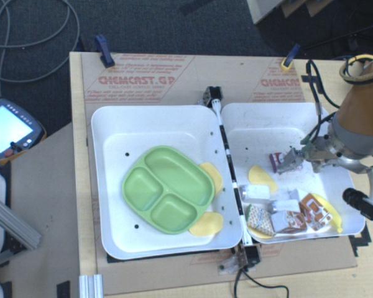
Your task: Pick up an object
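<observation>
Camera view — arm [359, 113] angled leftward, gripper [290, 162] low over right bin [261, 120].

Blue clamp [104, 49], handheld screen [10, 131]

Gripper [290, 161] low in right bin [261, 120], beside small dark red packet [276, 161] at its 9 o'clock; green divided tray [168, 188] in left bin [143, 120].

The smooth green divided plastic tray [168, 188] at centre-left looks faintly glossy. The two shallow white plastic bins [112, 228] look matt. The table [174, 73] is printed brown cardboard; lower-right packets [292, 219] look shiny.
</observation>
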`<action>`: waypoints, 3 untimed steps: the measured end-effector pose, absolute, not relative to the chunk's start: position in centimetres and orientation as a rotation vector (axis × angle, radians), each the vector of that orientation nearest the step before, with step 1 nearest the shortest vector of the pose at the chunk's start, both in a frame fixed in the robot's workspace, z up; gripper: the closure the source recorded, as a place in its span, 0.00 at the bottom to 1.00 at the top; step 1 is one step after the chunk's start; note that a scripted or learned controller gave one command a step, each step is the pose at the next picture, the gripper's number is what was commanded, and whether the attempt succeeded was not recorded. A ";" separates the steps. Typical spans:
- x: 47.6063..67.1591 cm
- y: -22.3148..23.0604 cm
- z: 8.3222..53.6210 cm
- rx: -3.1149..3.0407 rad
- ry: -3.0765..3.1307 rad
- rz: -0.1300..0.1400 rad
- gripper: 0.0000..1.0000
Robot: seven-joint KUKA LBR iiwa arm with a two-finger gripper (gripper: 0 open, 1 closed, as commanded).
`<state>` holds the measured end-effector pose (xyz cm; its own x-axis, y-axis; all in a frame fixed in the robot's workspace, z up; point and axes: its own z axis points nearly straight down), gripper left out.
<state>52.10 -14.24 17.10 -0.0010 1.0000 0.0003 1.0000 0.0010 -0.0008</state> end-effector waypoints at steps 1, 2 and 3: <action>55.2 -13.8 8.6 -2.221 -2.223 -0.001 0.00; 55.7 -11.1 8.5 -2.221 -2.223 -0.001 0.00; 61.6 -16.8 9.2 -2.222 -2.223 0.000 0.00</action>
